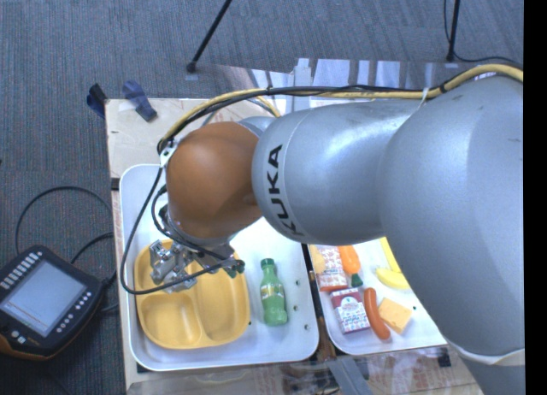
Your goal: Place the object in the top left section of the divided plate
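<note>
One bottle [273, 291], one divided plate [198, 315], two bins [139, 188]

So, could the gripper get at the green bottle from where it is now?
Probably yes. The green bottle lies in the open in the left bin, just right of the yellow divided plate, with nothing on it. The gripper hovers over the plate nearby.

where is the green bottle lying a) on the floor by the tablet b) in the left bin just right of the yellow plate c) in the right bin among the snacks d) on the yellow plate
b: the green bottle lies on the white floor of the left bin, just right of the yellow plate and off its rim.
</note>
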